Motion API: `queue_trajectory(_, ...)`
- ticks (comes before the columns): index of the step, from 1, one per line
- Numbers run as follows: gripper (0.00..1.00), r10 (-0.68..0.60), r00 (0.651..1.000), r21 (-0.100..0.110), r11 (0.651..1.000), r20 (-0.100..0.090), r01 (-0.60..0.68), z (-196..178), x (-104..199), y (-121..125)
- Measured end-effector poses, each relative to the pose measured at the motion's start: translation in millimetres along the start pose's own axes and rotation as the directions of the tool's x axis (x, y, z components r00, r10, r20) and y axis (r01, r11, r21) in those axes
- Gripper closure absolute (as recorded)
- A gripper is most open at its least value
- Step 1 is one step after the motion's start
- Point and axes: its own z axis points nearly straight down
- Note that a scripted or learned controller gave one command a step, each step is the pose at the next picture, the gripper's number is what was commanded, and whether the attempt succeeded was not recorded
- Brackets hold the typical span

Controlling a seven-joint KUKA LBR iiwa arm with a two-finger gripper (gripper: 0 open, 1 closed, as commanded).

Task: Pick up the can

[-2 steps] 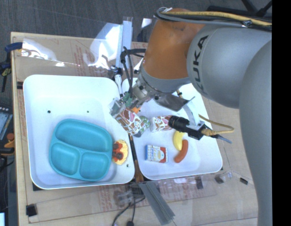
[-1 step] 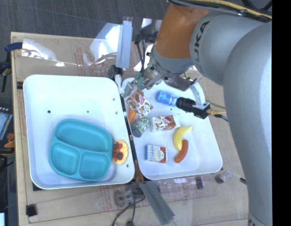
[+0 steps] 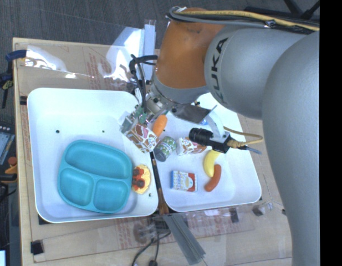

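Note:
A small can [image 3: 165, 147] with a green label and grey end lies on its side by the divider between the two bins, at the left edge of the right bin [image 3: 245, 190]. My gripper [image 3: 136, 121] hangs under the orange wrist band, just left of the divider over the left bin's right edge. Directly beneath it, touching or nearly touching, is a colourful patterned container [image 3: 142, 137]. I cannot tell whether that container is gripped. The green can sits about a hand's width right of the gripper and apart from it.
An orange carrot [image 3: 159, 125], a red-and-white cup [image 3: 187, 146], a banana [image 3: 211, 160], a sausage [image 3: 213, 178] and a small box [image 3: 183, 180] lie in the right bin. The left bin [image 3: 43, 115] holds a blue divided plate [image 3: 96, 175] and a small pizza toy [image 3: 140, 179].

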Motion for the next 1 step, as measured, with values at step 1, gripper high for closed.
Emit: queue_trajectory(1, 1.00, -0.456, 0.890, 0.000, 0.890, 0.003, 0.456, 18.5, -75.5, -50.8)
